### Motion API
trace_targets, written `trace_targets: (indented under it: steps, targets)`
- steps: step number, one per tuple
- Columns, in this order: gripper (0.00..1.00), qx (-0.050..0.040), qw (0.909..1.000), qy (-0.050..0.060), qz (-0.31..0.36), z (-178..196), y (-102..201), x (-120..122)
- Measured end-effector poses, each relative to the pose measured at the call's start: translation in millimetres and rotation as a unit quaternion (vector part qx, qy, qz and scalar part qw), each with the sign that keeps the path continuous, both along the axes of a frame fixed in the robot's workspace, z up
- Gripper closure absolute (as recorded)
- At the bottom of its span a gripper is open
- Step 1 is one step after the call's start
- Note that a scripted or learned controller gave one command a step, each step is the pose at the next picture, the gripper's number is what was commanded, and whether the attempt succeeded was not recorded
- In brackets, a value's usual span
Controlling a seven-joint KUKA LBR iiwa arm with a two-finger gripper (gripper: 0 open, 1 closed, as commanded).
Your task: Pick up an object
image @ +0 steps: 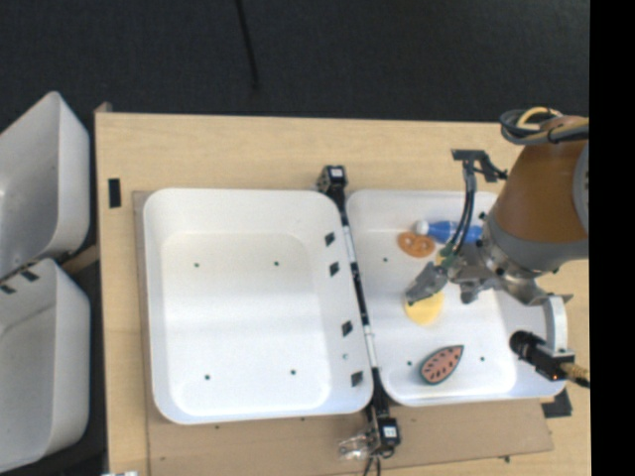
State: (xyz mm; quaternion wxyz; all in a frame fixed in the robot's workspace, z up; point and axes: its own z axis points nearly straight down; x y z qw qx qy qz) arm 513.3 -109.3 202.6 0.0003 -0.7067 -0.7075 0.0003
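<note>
In the right bin (392,380), the end effector (427,288) hangs just above the yellow object (427,310); its finger state cannot be told

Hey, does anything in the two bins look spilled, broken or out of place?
Nothing stands out. The yellow object, orange piece, blue item and watermelon-slice toy lie loose in the right bin, intact.

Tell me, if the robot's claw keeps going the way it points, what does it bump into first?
Probably the yellow object. The gripper points down and left in the right bin, with that object just below its tip. How high it hangs above it is unclear from this view.
</note>
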Motion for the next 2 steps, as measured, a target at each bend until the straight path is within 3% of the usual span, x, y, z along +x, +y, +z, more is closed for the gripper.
trace_targets:
  steps: [1,2]
  targets:
    - [0.0,-0.0014,1.0,0.0,-0.001,-107.4,-41.0,67.4]
    - [0.0,0.0006,1.0,0.001,0.001,-102.1,6.7,39.6]
